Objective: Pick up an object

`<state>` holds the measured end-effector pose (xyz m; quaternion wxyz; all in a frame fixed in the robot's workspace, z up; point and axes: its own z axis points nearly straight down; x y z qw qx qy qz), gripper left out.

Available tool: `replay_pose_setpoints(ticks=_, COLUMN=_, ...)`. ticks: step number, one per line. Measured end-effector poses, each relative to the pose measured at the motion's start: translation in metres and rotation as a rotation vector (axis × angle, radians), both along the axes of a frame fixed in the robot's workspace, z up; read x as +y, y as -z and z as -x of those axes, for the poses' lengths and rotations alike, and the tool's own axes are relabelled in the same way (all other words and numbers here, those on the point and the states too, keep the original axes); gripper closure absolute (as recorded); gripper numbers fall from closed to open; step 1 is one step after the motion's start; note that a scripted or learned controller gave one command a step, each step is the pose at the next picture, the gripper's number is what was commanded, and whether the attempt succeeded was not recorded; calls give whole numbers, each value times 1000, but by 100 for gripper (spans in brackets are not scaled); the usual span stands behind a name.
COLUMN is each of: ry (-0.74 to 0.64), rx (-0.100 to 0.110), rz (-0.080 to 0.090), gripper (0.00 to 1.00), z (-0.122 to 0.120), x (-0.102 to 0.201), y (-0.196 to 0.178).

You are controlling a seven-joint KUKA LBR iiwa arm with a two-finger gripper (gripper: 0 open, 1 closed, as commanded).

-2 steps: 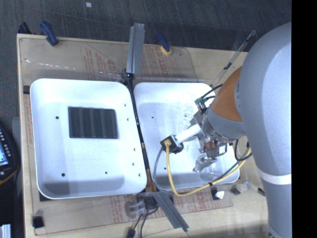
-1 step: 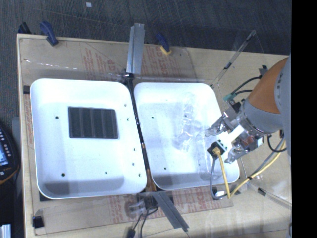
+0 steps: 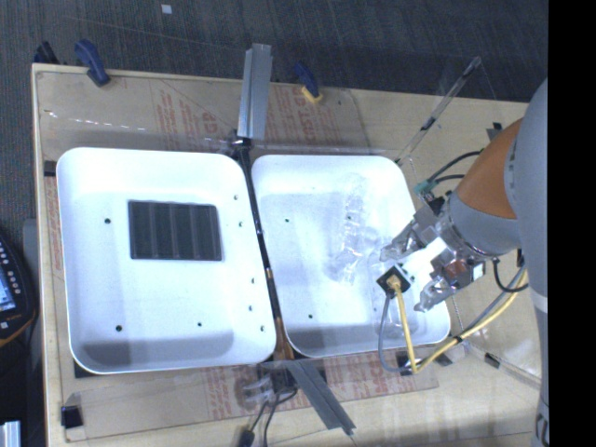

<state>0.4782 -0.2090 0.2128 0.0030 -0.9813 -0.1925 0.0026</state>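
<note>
Near the desk's right edge, over the right shallow white plastic bin (image 3: 307,338), hangs the grey-and-black end effector (image 3: 421,270); released or clenched, cannot tell. Just beside it, toward the bin's middle, lies a clear crinkled plastic object (image 3: 352,236). In the left white bin (image 3: 84,343), a dark ribbed rectangular block (image 3: 175,230).

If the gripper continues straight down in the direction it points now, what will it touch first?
Probably the floor of the right white bin, near its right wall. The gripper hangs just right of the clear plastic object, so it may miss it, though depth is unclear.
</note>
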Motion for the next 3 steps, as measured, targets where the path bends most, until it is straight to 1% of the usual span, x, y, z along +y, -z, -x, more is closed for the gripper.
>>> replay_pose_setpoints(ticks=1, ry=-398, rx=-3, rz=0, gripper=0, z=2, x=49, y=15)
replay_pose_setpoints(ticks=2, ry=-402, rx=-2, rz=1, gripper=100, z=1, x=49, y=6)
replay_pose_setpoints(ticks=3, ry=-155, rx=-9, rz=4, gripper=100, z=-27, x=49, y=-113)
